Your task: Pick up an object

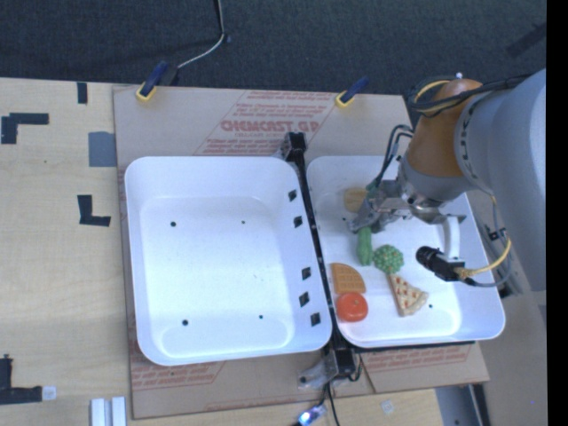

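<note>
Right bin (pixel 479 327), contents as you see them from above. One green stalk-shaped piece (pixel 364 245) lying near the bin's middle, with a green broccoli-like floret (pixel 387 257) just beside it on the near side. One pizza-slice toy (pixel 407 295) below the floret, tip pointing up toward it. One orange half-round piece (pixel 347 279) close to the divider, and a red tomato-like ball (pixel 352 306) touching or almost touching its near edge. One tan piece (pixel 356 199) at the far side of the bin, partly covered by the arm's tooling.

The gripper (pixel 371 218) sits low in this bin, over the top end of the green stalk. Its fingertips are lost among dark metal parts, so you cannot tell whether they are apart or closed, and nothing can be confirmed as held. A black cylinder with a yellow cable (pixel 441 263) hangs off the wrist to the right of the floret. The grey arm with its orange band (pixel 437 145) covers the bin's far right corner.

Left bin (pixel 142 193): white, with a few small dark dots on its floor. A black strip (pixel 304 229) runs between the two bins.

Surface: both bins rest on a brown cardboard sheet (pixel 248 127) with red printed lettering, held at its far edge by two blue and yellow clamps (pixel 153 80). Under it lies a pale wooden bench (pixel 53 264) marked with black tape pieces. Beyond the bench is dark carpet, crossed by a thin cable (pixel 216 25).
</note>
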`<state>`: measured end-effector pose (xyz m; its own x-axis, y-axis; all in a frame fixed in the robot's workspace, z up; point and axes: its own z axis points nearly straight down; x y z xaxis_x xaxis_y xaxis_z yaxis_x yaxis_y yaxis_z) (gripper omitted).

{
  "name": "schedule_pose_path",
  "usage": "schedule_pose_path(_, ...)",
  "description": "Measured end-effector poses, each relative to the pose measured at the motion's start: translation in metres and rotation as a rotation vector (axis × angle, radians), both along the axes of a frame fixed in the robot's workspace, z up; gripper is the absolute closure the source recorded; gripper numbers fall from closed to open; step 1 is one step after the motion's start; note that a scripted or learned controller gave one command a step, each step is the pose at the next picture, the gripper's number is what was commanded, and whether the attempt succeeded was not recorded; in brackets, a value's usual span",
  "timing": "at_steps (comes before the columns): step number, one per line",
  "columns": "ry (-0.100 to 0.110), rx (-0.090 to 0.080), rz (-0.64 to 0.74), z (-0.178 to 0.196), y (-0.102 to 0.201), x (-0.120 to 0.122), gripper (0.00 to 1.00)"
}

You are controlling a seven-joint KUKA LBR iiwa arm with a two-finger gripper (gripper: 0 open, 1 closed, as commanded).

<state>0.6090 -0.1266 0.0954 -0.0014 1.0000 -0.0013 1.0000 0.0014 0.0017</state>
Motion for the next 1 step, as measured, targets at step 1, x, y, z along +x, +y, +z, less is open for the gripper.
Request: schedule_pose_path(1, -0.003, 0.005, 0.006, 0.0946, 0.0757, -0.0430, 1.00)
